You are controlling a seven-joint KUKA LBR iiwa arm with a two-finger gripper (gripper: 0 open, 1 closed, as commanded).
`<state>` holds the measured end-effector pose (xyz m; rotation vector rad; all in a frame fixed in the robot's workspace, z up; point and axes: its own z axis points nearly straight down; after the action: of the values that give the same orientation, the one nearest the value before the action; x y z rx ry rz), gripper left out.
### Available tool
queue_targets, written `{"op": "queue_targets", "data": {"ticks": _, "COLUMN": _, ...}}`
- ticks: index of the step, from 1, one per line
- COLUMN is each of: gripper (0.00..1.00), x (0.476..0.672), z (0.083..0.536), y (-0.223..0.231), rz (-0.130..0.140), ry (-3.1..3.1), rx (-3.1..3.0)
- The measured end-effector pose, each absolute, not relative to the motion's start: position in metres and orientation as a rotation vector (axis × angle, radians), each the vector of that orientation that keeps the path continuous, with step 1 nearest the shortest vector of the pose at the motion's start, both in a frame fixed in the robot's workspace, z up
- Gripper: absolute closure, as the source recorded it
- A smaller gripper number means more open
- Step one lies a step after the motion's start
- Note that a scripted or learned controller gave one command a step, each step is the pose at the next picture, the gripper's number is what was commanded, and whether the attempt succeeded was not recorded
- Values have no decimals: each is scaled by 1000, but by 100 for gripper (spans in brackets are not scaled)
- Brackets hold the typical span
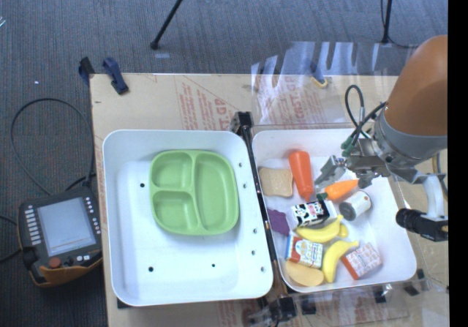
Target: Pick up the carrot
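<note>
Your gripper [338, 172] sits right of centre, fingers spread, unclenched. The carrot [300, 174] lies just to its left in the right bin [398, 234], long axis running top to bottom.

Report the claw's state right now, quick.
Claw: down in the right bin, at the small orange carrot; whether it is open, shut or gripping cannot be told.

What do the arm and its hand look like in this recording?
The arm is a rounded grey body with a broad orange band above the wrist. Black cables loop beside it. The hand is a small grey metal assembly with dark parts.
</note>
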<state>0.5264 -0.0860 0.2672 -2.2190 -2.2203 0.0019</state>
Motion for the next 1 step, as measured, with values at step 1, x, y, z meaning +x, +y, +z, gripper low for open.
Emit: {"op": "queue_targets", "data": {"ticks": 1, "gripper": 0, "x": 594, "z": 158, "y": -159, "rz": 12, "ry": -1989, "rx": -2417}}
